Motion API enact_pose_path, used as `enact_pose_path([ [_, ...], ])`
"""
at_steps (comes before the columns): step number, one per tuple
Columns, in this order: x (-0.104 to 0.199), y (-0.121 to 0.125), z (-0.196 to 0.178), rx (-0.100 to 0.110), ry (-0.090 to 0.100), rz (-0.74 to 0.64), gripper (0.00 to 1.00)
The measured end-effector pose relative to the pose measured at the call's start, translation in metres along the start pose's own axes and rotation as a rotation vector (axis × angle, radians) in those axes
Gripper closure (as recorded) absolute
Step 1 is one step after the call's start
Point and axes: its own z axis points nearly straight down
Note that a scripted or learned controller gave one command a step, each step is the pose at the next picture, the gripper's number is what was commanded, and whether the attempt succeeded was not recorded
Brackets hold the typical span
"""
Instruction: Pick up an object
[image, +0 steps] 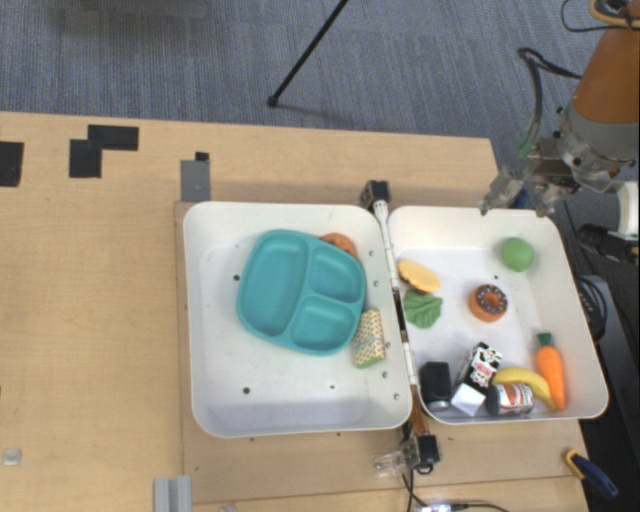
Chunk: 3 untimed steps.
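My gripper (521, 197) hangs over the far rim of the right bin (575, 290), with its two fingers spread apart and nothing between them. Just below it in that bin lies a green ball (517, 253). Further in are a brown-and-orange disc (490, 301), a yellow piece (418, 274) and a green leaf (423, 309). At the bin's near end are a carrot (551, 370), a banana (522, 379), a black block (435, 380), a black-and-white toy (484, 364), a white cube (466, 399) and a can (513, 400).
The left bin (215, 340) holds a teal divided plate (302, 290), an orange object (340, 242) behind it and a patterned yellowish item (369, 338) at its right. A black clamp (376, 191) sits where the bins meet. Cables run along the bench's right side.
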Motion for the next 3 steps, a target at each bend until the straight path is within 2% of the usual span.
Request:
enact_pose_path([
  [1, 0.001, -0.067, 0.120, 0.004, 0.001, 0.002, 0.00],
  [2, -0.048, -0.027, 0.180, -0.003, -0.001, 0.003, 0.00],
  [3, -0.003, -0.068, 0.179, -0.004, 0.000, 0.000, 0.00],
])
